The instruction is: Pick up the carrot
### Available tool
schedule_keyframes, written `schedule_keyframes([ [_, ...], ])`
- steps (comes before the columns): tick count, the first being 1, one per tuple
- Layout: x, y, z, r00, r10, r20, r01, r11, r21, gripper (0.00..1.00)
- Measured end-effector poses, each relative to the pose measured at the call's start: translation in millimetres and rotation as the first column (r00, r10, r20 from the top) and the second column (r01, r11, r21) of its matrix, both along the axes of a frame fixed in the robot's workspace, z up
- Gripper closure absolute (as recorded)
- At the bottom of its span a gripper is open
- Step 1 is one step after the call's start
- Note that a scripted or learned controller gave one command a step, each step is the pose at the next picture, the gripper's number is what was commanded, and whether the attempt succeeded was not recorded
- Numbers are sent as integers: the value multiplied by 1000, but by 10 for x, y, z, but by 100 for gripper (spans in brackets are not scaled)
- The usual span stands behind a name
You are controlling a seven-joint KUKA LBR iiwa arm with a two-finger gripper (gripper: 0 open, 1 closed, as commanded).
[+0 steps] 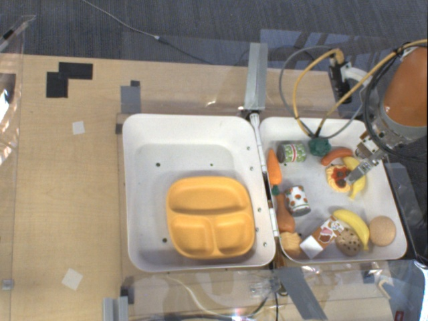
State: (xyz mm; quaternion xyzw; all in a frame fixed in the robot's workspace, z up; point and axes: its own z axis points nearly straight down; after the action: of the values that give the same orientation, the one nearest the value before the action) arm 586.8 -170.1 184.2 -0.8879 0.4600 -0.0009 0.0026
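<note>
Fingers (361, 170) look slightly parted with nothing between them, hovering over the pizza slice (339, 177) on the right side of the right bin (391, 246). Carrot (274, 167) lies against that bin's left wall, long axis running top-to-bottom in view, green top towards the bottom. I judge we're pre-approach: next I need to traverse left across the bin, align across the carrot's width, descend.

On the wooden tabletop (67, 179), the left white bin (144, 139) holds a yellow divided plastic tray (210, 216). The right white bin (388, 199) holds a slim orange carrot (274, 168) along its left wall, amid toy foods. The pincer (364, 168) hovers near a pizza slice (339, 177).
</note>
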Motion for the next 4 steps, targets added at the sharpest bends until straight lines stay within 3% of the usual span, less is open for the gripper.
schedule_keyframes([
  [1, 149, -155, 1542, 994, 109, 14, -109, 994, -10, 100],
  [2, -681, 170, 641, 953, 303, -4, -303, 953, 0, 100],
  [3, -691, -245, 930, 824, 567, 4, -567, 824, -9, 100],
  [4, -628, -358, 1279, 730, 684, 8, -683, 730, -12, 100],
])
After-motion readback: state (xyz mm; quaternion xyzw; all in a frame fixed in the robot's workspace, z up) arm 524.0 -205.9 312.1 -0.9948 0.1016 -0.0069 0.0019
